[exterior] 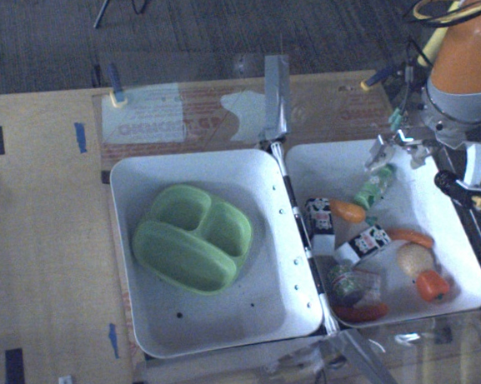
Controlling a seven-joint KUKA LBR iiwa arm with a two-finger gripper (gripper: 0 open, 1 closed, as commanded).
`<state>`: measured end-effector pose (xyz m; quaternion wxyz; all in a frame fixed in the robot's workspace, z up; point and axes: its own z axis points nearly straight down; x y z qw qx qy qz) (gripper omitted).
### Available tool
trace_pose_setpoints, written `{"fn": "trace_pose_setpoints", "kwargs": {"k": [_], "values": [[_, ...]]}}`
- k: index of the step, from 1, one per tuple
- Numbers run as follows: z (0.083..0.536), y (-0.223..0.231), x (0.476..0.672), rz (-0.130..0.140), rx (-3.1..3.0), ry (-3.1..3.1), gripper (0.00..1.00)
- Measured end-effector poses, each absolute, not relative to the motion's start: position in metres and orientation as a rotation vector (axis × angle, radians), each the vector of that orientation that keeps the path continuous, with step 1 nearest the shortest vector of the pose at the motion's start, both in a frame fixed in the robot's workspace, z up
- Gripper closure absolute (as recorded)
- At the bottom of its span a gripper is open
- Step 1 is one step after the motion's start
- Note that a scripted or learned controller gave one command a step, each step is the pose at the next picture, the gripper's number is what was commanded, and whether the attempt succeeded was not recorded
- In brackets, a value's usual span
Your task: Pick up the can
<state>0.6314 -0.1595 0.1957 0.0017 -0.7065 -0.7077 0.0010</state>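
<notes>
The can point(346, 283) lies on its side in the right bin point(475, 288), close to that bin's front-left corner and just beside the divider where the two bins meet. It is one can, greyish with a green-patterned label. A single red pepper-like piece point(361, 311) lies in front of the can, touching or nearly touching it.

Behind the can are two small black-and-white cartons: one point(368, 242) tilted just behind and to its right, the other point(319, 216) farther back along the divider. One orange carrot-like piece point(348, 212) sits beside that farther carton. Right of the can are one pale round onion-like thing point(414, 259), one small red-orange piece point(432, 286) in front of it, and one thin orange strip point(412, 235) behind it. One green bottle-like object point(374, 190) lies tilted well behind the can, toward the bin's back.

The gripper point(398, 152) hangs over the back of the right bin, just above the green object's upper end and well apart from the can. Whether the claw is released or clenched, I cannot tell; nothing is clearly seen between its parts.

Left of the can, across the divider, the left bin point(152, 328) holds one green sectioned plate point(193, 238).
</notes>
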Motion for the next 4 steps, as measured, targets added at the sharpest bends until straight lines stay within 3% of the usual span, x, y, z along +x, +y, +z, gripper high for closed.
{"fn": "trace_pose_setpoints", "kwargs": {"k": [1,2,3,4], "values": [[0.085,-0.18,0.637,0.0,-2.229,-2.214,0.0],[0.084,-0.198,0.632,0.002,-2.182,-2.259,0.0],[0.086,-0.205,0.671,-0.013,-2.379,-2.013,0.0],[0.143,-0.183,0.633,0.005,-2.505,-1.89,0.0]]}}
